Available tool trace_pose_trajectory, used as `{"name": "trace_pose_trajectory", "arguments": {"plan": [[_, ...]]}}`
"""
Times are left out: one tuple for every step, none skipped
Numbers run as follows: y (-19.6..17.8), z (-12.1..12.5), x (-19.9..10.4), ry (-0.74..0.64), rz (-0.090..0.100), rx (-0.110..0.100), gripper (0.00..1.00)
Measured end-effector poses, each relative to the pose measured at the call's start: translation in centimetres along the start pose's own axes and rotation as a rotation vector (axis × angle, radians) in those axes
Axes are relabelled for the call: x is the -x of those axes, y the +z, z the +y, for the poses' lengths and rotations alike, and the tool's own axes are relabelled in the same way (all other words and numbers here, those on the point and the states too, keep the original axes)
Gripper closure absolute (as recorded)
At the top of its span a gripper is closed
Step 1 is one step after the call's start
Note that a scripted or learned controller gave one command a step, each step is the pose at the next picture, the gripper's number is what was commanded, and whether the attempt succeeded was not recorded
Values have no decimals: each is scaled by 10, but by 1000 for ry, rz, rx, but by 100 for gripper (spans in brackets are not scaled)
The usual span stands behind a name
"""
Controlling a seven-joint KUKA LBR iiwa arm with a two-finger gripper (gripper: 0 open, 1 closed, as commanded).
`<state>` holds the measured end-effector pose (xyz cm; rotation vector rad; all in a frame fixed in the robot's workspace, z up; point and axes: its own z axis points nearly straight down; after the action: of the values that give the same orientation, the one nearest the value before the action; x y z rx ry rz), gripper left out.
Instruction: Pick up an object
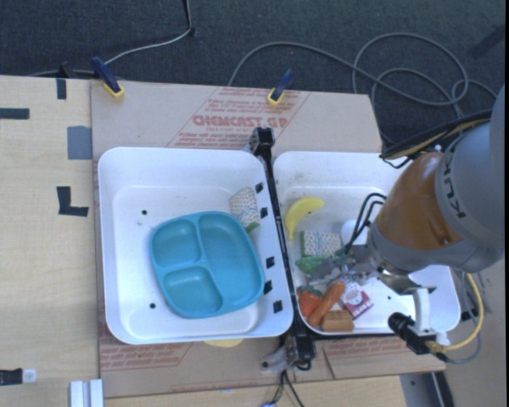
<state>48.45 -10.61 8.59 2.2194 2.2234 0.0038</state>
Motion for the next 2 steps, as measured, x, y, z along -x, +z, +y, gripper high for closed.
{"name": "trace_pose_trajectory", "arguments": {"plan": [[-10, 0, 2, 2, -4, 2, 100], [-106, 12, -28, 1, -2, -3, 100]]}}
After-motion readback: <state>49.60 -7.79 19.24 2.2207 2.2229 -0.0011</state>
